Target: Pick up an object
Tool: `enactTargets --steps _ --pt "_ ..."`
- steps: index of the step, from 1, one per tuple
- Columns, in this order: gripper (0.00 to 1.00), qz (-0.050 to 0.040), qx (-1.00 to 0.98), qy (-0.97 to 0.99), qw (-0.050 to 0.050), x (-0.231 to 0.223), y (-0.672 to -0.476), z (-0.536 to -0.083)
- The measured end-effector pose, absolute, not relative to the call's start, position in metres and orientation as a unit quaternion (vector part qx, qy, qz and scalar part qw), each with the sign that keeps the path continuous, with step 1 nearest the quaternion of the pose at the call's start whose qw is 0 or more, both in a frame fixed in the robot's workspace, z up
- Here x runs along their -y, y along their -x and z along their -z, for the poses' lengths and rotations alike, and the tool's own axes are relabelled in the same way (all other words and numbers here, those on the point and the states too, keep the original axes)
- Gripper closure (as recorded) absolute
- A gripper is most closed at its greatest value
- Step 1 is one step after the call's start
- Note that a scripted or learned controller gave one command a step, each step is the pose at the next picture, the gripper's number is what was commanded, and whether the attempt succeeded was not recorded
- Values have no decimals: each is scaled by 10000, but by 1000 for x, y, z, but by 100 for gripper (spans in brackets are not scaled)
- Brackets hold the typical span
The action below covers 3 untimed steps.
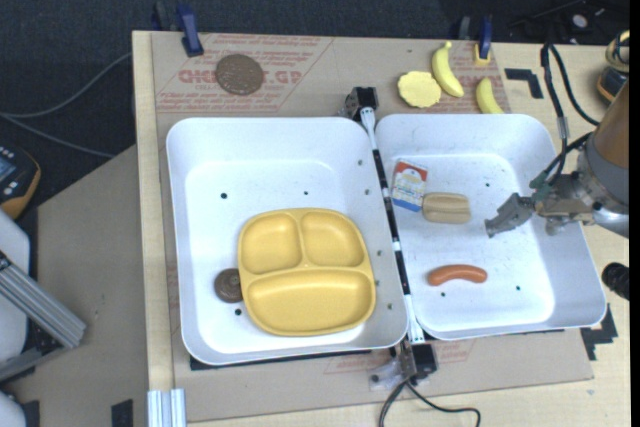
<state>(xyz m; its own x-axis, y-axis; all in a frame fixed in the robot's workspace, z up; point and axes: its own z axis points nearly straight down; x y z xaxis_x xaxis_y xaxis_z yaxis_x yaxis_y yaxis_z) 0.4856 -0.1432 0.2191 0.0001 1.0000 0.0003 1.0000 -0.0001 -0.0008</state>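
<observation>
The right bin [520, 140] holds a small red, white and blue carton [408, 185], a tan bread roll [446, 208] beside it, and an orange sausage [458, 275] nearer the front. My gripper [527, 223] hangs over the right part of this bin, to the right of the roll and above the sausage. Its fingers are spread open with nothing between them. The grey arm enters from the right edge.
A yellow divided plate [305, 270] fills much of the left bin [200, 175], with a brown round piece [229, 285] at its left. On the bench behind the bins lie a brown disc [239, 73], a yellow slice [420, 89] and two toy bananas [447, 70].
</observation>
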Motion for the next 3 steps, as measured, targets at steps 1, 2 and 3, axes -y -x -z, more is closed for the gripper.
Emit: enactTargets --steps 1,2,3 --pt "0 0 7076 7066 11 116 -484 -80" --pt "100 5 7067 7075 -16 118 -484 -95" --pt "0 3 7066 7076 -12 118 -484 -94"
